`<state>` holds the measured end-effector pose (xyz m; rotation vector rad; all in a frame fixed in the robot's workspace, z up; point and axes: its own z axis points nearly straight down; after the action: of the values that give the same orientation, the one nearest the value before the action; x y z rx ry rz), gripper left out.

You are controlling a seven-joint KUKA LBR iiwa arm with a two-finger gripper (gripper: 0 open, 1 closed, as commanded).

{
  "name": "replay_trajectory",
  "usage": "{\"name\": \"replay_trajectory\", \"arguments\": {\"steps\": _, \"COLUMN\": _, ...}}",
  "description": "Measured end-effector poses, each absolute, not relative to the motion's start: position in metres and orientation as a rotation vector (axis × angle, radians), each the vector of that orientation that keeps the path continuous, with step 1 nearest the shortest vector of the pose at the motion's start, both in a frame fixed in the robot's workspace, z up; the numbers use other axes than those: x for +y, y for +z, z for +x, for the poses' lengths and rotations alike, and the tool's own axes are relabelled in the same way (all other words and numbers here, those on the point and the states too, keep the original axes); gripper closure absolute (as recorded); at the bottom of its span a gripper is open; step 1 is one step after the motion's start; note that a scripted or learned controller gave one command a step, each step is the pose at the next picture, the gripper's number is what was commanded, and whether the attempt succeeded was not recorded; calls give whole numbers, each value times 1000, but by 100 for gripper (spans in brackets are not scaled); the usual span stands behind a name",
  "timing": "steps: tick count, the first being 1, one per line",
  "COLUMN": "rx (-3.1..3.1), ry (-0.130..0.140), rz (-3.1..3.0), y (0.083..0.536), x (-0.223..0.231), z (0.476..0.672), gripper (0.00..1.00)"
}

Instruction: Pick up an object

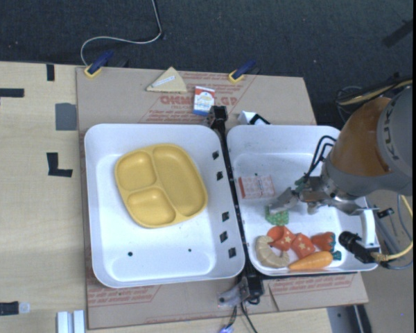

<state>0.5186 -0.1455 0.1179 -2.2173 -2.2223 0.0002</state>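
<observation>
Landmark: the black divider (225, 186) running between the two bins.

Left of the divider: left bin (104, 255), white and shallow. In it a yellow three-compartment plate (160, 184), lying flat, nearer the divider's far end than its near end and well apart from the divider itself.

Beyond the divider's far end, on the cardboard sheet (125, 96): a small red-and-white carton (204, 100) just off the end, and a tan wedge (168, 81) farther left of that.

Right of the divider: right bin (291, 136). A white label card with red print (255, 186) lies flat, near the divider at mid-length. A green leafy toy (278, 216) sits a little farther right. Toward the divider's near end, a cluster of toy food: beige ring-shaped piece (268, 252) closest to the divider, red pieces (291, 240) touching it, orange carrot (310, 261) along the bin's near wall, further right.

Gripper (286, 201): low over the right bin, just above the green leafy toy, right of the label card. Fingers are too blurred and dark to resolve; cannot tell whether they are spread or closed, or whether anything is between them. Arm's orange band (364, 141) is farther right.
</observation>
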Motion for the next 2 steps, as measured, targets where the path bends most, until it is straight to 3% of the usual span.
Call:
{"name": "replay_trajectory", "arguments": {"steps": 1, "rx": -2223, "ry": 0, "rz": -2224, "y": 86, "x": -116, "z": 505, "gripper": 0}}
{"name": "replay_trajectory", "arguments": {"steps": 2, "rx": -2223, "ry": -4, "rz": -2219, "y": 86, "x": -140, "z": 517, "gripper": 0}}
